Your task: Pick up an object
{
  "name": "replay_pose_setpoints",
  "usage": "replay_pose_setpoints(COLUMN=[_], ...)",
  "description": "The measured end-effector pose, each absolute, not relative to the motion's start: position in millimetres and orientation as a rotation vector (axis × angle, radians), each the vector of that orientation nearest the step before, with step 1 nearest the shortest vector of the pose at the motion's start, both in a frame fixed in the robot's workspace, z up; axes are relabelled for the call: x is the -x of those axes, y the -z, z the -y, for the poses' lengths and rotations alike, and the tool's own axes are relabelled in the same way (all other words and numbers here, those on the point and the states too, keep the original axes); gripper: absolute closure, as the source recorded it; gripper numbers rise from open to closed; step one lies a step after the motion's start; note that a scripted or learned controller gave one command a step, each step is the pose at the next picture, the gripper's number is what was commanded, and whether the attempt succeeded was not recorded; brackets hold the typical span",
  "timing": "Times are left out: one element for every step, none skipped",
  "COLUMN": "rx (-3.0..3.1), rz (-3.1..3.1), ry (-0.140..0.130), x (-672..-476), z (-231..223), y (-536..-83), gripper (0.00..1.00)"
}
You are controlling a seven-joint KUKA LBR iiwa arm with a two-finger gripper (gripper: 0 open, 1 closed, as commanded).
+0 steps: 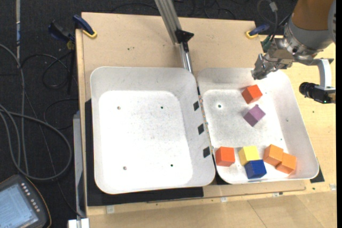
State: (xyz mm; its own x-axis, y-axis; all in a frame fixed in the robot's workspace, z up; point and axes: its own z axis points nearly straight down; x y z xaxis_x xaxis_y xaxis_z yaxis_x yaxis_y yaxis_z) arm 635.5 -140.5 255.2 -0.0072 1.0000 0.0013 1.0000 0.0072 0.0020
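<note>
The right bin (299, 120) holds several small blocks. An orange block (251, 94) lies near its far side, with a purple block (255, 115) just in front of it. Along the near edge sit an orange block (225, 156), a yellow block (248, 154), a blue block (255, 168) and two more orange blocks (280, 158). My gripper (261, 72) hangs over the far edge of the right bin, just behind and slightly right of the far orange block. Nothing shows between its fingers.
The left bin (141, 128) sits beside the right one on the wooden bench (133, 40). A slanted metal pole (163, 0) crosses above the bench's far side. Blue-and-yellow clamps (83, 26) grip the far corners.
</note>
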Motion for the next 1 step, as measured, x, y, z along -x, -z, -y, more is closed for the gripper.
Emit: replay_pose_setpoints(rx=[-2.214], rz=[-2.231], ry=[-0.002], x=[-631.0], z=[92.0], y=[-260.2], gripper=[1.0])
